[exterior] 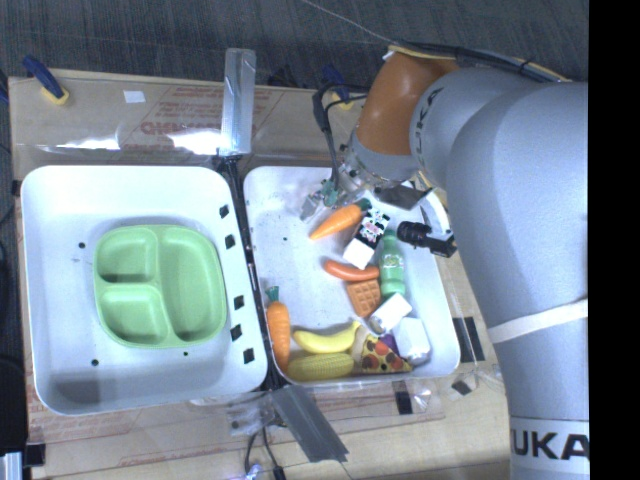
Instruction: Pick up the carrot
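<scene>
- Two white bins side by side on the bench. The left bin (60,268) has a green divided plate (160,283) sitting in the middle of it.
- The right bin (290,258) is where the clutter is, mostly piled along its right side and near end.
- There are actually two carrots. One carrot (336,221) lies tilted at the far end of the right bin, right under the wrist. The second carrot (278,330) lies along the bin's left wall, near the front.
- Just beside the far carrot: a small black-and-white carton (371,230), then a green bottle (391,268) along the right wall.
- Below the far carrot there's a red-orange sausage thing (350,269), then a waffle (364,295) touching it.
- Front end of the bin: banana (326,341), corn cob (320,366), pizza slice (380,355), and a white block (391,312), all packed together close to the second carrot's lower end.
- The gripper (328,196) is down in the bin's far end, right at the upper end of the far carrot. The fingers (316,202) look to be at or touching the carrot, but the big grey arm (500,168) crowds that corner and it's pretty blurry, so I honestly can't tell how wide the fingers are or whether the carrot is between them.
</scene>
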You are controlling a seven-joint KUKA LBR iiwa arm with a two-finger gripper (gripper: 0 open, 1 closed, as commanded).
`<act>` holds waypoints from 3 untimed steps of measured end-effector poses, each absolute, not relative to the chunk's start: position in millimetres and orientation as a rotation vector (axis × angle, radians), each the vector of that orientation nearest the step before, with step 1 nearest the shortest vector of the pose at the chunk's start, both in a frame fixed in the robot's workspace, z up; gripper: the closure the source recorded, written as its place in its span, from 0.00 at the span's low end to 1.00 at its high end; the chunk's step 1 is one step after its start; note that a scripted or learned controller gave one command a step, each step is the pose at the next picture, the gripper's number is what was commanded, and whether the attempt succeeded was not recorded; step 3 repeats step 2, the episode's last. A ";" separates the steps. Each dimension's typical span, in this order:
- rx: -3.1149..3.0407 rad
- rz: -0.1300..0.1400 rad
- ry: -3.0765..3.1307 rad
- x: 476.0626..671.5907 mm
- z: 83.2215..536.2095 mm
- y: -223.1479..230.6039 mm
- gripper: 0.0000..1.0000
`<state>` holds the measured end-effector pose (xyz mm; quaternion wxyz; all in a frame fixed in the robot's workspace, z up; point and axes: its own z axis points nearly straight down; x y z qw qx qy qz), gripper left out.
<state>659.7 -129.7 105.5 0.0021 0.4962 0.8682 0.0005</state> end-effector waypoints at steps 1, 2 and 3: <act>1.447 -0.002 2.795 519.5 90.6 -111.6 1.00; 1.850 0.002 2.538 481.4 192.7 -63.3 1.00; 1.850 0.002 2.538 481.4 192.7 -63.3 1.00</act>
